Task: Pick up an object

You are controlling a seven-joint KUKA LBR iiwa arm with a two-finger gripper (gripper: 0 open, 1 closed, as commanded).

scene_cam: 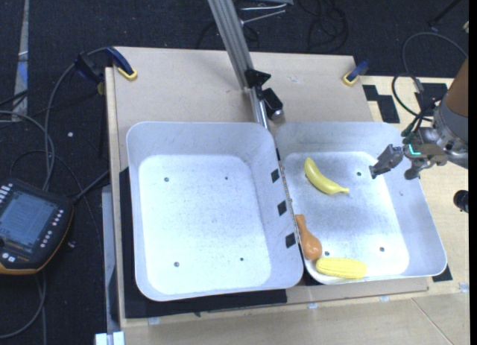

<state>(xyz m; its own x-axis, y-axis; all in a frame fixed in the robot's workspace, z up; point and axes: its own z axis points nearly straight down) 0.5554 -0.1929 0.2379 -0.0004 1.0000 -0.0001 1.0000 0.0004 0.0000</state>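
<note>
Hovering gripper (pixel 399 162) beside banana (pixel 323 178); no readable writing

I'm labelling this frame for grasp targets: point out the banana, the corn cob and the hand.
banana (pixel 323 177), camera view, middle of its curved body.
corn cob (pixel 342 267), camera view, middle of the cob.
hand (pixel 397 162), camera view, between its fingertips.

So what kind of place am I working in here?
Likely a robotics lab test bench. Two white bins sit on a wooden board clamped at its corners, a teach pendant lies on the dark floor among loose cables, and toy food like a banana serves as pick targets.
</note>
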